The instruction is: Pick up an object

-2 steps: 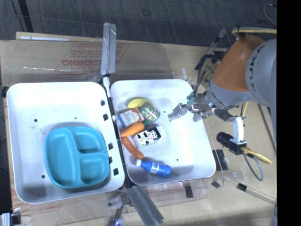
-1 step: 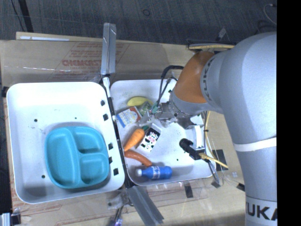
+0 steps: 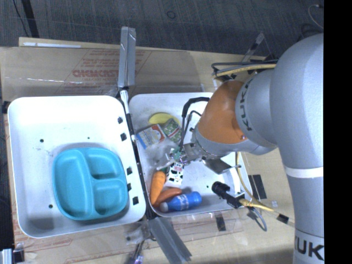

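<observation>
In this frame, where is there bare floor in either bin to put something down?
Left bin: bare along its far side and left edge, around the blue tray. Right bin: crowded; carrot, blue bottle and packets fill its left and near side under the claw. A small patch lies between bottle and arm.

Lighting: we record bright, even overhead light; white bins (image 3: 33, 114) near overexposure; soft shadow beneath the arm (image 3: 275, 109). Focus: slightly soft throughout; upper frame dimmer.
</observation>
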Controlling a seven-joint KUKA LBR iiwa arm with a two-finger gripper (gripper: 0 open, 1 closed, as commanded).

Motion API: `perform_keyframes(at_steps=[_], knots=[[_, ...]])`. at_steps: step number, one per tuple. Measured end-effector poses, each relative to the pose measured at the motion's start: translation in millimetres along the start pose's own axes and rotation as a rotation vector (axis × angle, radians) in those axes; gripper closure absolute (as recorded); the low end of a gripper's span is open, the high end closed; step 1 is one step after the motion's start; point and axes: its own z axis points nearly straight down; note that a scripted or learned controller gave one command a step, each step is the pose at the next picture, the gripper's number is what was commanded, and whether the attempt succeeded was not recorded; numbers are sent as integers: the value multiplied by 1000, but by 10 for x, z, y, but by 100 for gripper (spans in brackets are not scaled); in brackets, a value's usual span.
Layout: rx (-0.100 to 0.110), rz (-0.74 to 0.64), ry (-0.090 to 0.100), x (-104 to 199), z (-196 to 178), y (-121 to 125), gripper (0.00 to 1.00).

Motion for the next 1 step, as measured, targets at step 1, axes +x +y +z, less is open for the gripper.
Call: perform_keyframes(at_steps=[1], knots=[[-7,-4,-2,-6,-125,30,100]])
